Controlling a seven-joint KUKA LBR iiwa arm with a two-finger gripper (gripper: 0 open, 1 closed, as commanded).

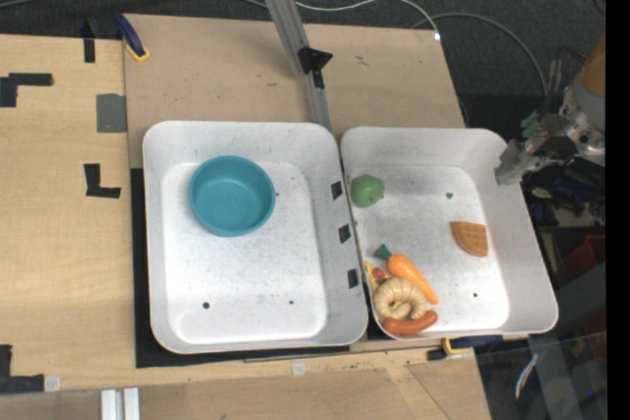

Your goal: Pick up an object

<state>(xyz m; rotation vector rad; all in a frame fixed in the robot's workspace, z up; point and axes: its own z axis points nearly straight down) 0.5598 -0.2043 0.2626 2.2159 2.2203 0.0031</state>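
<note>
The gripper (522, 157) hovers at the right rim of the right bin (512, 300), holding nothing; how far it is open I cannot tell. This looks like the approach step. The carrot (411, 276), near the bin's lower left corner, runs diagonally, leafy end up-left. The next move calls for reaching inward and descending.

The arm (591, 103) is cut off by the right edge, its pincer (517, 162) too blurred to read.

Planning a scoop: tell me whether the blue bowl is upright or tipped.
Upright. The blue bowl sits in the left bin with its round opening facing up and its inside showing.
</note>
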